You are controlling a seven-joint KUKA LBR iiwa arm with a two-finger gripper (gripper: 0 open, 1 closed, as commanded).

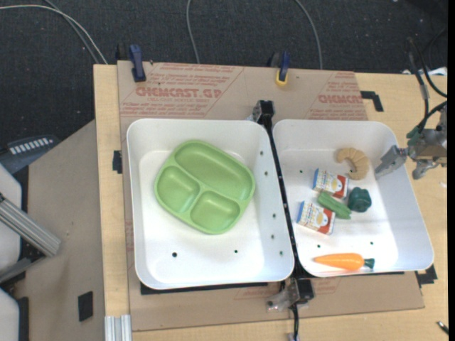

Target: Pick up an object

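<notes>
Dark carpet surrounds the desk (106,190), whose brown board carries two shallow white bins set side by side and touching along a shared middle edge. Taking the green plate (205,186) as landmark: it lies flat in the left bin (142,261), filling most of that floor, with bare white strips along the near and left walls. Right of the plate, across the shared edge, the right bin (419,247) holds a tan croissant (353,159) near its far wall, two small cartons (330,183) (315,217), a green vegetable toy (348,202) lying between and beside them, and an orange carrot (343,262) along the near wall. Bare floor remains at that bin's right side. Farthest right of the plate, the gripper (398,158) sits over the right bin's right rim, beside the croissant, fingers spread apart and holding nothing.
</notes>
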